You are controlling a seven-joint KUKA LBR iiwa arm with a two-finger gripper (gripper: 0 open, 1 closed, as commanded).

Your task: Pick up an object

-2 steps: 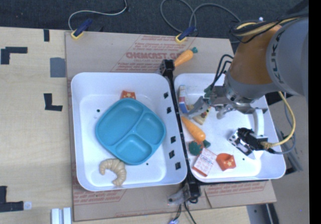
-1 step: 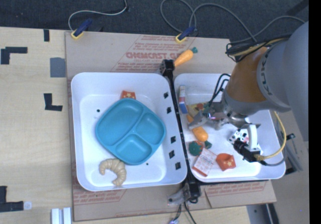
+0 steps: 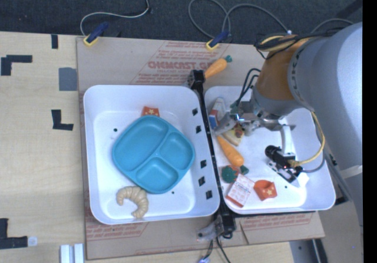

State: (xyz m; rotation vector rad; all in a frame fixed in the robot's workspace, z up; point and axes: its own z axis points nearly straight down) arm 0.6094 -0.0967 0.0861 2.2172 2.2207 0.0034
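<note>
**A:** Which thing would you go for, and how will it behave?

**B:** The toy carrot (image 3: 230,151), I'd judge. It lies in the right bin (image 3: 318,194), just below your hand (image 3: 235,121), orange body slanting down to a green tip. It looks like light, stiff plastic, smooth and tapered, so it may well slide or roll out of a pinch. Take it across the thick middle of the body, not the narrow end.

**A:** And the hand itself, how far open is it?

**B:** You cannot tell from this view. It sits low at the bin's upper left corner, among small items by the divider, and the wrist hides the working end. Nothing shows plainly held.

**A:** Anything else within reach?

**B:** Further below the hand lie a red-and-white packet (image 3: 239,190) and a small red piece (image 3: 264,189); the packet looks flat, so harder to lift. To the hand's left, in the other bin (image 3: 94,138), a blue divided plate (image 3: 154,153) and a croissant (image 3: 134,199) rest well apart from you.
</note>
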